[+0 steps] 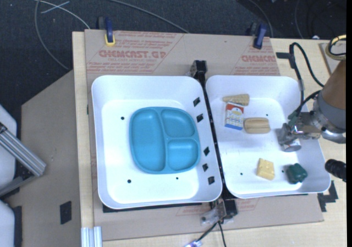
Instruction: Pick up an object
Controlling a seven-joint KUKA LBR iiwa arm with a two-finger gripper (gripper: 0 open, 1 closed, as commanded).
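Nearest the camera, along the front of the right bin [308, 186]: a dark green lump [296, 173] at the front right corner, with a pale yellow block [265, 169] just beside it to the left, the two apart. Farther in, at the right wall of that bin: the tool [290, 137], metallic, hanging low over the white floor, nothing visibly between its tips (whether spread or pressed together, cannot tell at this slant). Behind it to the right, the grey arm [334, 109] reaching in. Left of the tool, near mid-bin: a tan rounded piece [257, 125], touching or nearly touching a small white carton with red and blue print [234, 116]. Farther back still: a light brown wedge-like piece [236, 99], just behind the carton. Over in the left bin [107, 130]: a blue divided plate [164, 140] lying flat in the middle, three compartments. Beyond both bins, at the far edge of the tabletop [176, 48]: two blue clamps [109, 30], well apart.
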